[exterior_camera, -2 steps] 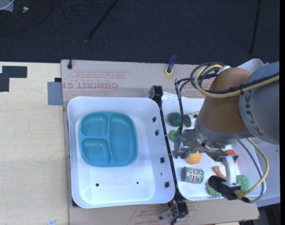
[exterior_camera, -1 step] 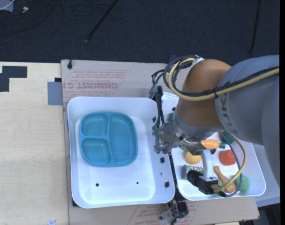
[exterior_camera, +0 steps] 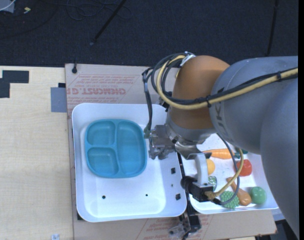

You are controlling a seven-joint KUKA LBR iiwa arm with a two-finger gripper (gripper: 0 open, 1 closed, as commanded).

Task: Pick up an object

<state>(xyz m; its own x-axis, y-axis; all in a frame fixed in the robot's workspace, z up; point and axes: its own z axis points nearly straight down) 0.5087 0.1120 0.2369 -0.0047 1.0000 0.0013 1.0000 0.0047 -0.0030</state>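
The arm hung over the seam between the two bins, its orange band uppermost and its wrist hiding what lay beneath. Whether the jaws were spread or pressed together could not be told, and nothing could be seen pinched between them. By my reading, the step in hand was the approach, with the pick not yet made.

Candidates lay on both sides. At 9 o'clock of the wrist, a blue divided plate lay flat in the left bin. At 4 o'clock, the right bin held toy food: a carrot, a red piece, a green ball and a knobbly green piece, partly hidden by the arm.

The next move probably called for settling on one thing, coming down squarely over it and closing. The small toys looked easier to grip than the plate, which lay flat with its rim low against the bin floor.

Both bins sat on a cardboard sheet printed in red, laid on a pale wooden bench. At 12 o'clock was a dark floor strewn with cables.
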